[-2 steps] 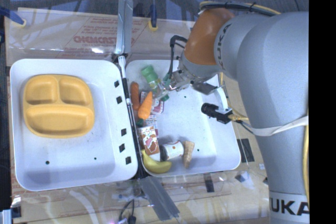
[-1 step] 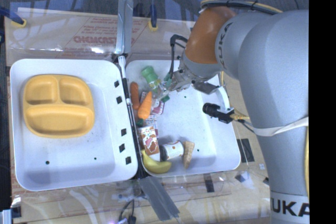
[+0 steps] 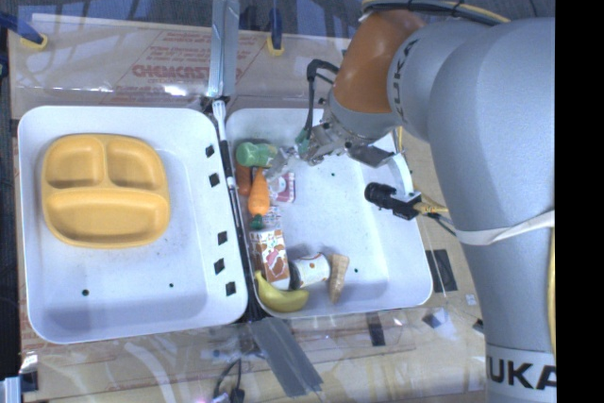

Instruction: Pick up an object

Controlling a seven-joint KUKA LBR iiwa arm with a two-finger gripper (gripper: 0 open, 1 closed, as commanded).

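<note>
2 white bins sit side by side on a bench covered in clear plastic sheeting, with grey carpet beyond. The left bin (image 3: 123,297) holds a yellow tray (image 3: 104,189). The right bin (image 3: 377,260) holds a green item (image 3: 253,153), carrot (image 3: 259,193), carton (image 3: 271,255), banana (image 3: 280,297) and cone (image 3: 337,275) along its left side. The gripper (image 3: 311,149) hangs near the green item; I cannot tell how it is set.
</note>
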